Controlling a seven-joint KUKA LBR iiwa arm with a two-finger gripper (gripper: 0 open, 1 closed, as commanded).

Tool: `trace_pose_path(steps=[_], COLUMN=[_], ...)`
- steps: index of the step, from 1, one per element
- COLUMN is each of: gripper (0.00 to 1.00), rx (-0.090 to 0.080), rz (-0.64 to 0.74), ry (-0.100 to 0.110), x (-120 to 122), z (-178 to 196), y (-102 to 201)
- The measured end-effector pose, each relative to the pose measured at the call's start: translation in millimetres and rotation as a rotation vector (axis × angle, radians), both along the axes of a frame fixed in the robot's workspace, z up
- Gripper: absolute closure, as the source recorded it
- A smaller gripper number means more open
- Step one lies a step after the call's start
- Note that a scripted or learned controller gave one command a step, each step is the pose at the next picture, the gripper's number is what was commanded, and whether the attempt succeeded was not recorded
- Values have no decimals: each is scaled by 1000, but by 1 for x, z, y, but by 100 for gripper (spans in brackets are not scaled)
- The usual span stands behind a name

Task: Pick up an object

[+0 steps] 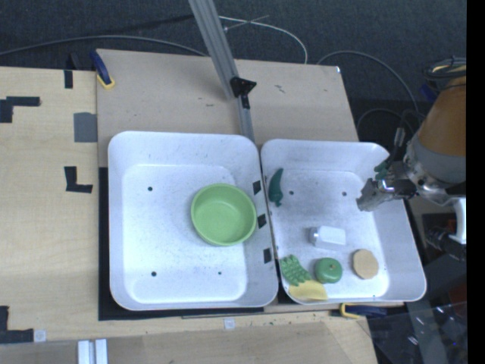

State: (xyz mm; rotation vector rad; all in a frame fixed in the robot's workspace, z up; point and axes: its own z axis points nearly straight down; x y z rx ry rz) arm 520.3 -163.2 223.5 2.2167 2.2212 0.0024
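Gripper [377,192] over right bin's [394,279] right edge, fingers' state impossible to tell, nothing seen between them. In that bin: white block [328,236], tan disc [365,263], green ball [328,270], dark green piece [275,186]. Green bowl [223,214] in left bin [136,279].

We see lots of open floor in the left bin [129,203] around the green bowl [223,214]. In the right bin [333,158], the top and middle are free. Near its front wall, a white block [328,236], green ball [328,270], tan disc [365,264] and yellow piece [309,291] crowd together.
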Motion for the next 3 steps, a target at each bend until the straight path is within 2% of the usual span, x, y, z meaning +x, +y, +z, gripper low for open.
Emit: trace_pose_path(steps=[1,3], gripper=[100,100], rx=[-1,2], rz=[0,5], ry=[-2,4], x=[10,39], z=[57,58], y=[2,106])
